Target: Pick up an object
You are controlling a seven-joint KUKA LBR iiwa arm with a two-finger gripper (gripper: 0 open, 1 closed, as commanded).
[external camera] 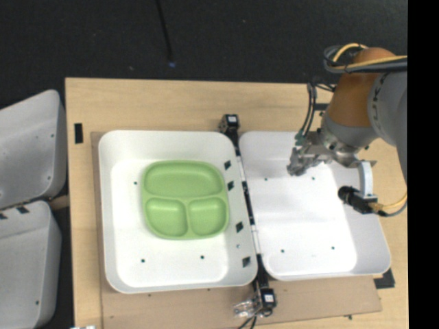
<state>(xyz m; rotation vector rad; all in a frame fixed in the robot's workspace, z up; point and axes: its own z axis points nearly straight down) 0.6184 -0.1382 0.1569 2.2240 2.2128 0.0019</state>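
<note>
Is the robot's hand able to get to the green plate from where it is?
Probably yes. The hand hangs over the right bin, and the green plate lies uncovered in the left bin with nothing on top; only the low rims between stand in between.

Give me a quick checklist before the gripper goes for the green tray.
1. Target in sight: ok. The green tray lies flat in the left bin, nothing covering it.
2. Gripper over target: not ok. The gripper is above the right bin, near its far edge.
3. Gripper load: cannot tell; nothing is visible between its fingers, but they are too small to read.
4. Path across: ok. Between the gripper and the tray there is just the divider where the bins meet.
5. Tray edge free to grasp: ok. White floor shows all round it.
</note>
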